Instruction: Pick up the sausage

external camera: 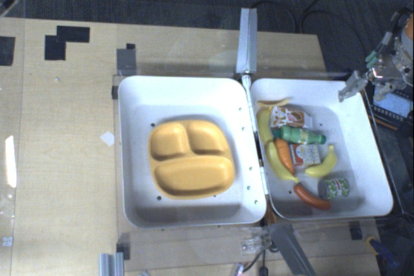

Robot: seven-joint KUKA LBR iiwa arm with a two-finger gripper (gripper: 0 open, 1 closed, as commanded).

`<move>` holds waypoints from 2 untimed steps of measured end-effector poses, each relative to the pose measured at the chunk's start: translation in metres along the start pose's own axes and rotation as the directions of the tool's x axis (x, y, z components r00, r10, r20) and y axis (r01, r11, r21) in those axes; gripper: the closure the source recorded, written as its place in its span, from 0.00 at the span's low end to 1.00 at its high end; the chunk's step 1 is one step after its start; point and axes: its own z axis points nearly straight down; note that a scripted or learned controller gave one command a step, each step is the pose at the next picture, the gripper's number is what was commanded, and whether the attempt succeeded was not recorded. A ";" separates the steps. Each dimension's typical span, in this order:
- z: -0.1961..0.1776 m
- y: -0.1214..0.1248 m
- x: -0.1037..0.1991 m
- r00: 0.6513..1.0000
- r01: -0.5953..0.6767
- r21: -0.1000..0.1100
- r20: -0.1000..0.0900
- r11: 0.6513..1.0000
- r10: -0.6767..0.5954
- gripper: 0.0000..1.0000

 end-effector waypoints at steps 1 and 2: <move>0.090 -0.081 -0.008 0.973 0.232 -0.003 0.001 0.973 -0.232 0.00; 0.143 -0.122 0.036 0.948 0.318 -0.002 0.001 0.948 -0.318 0.00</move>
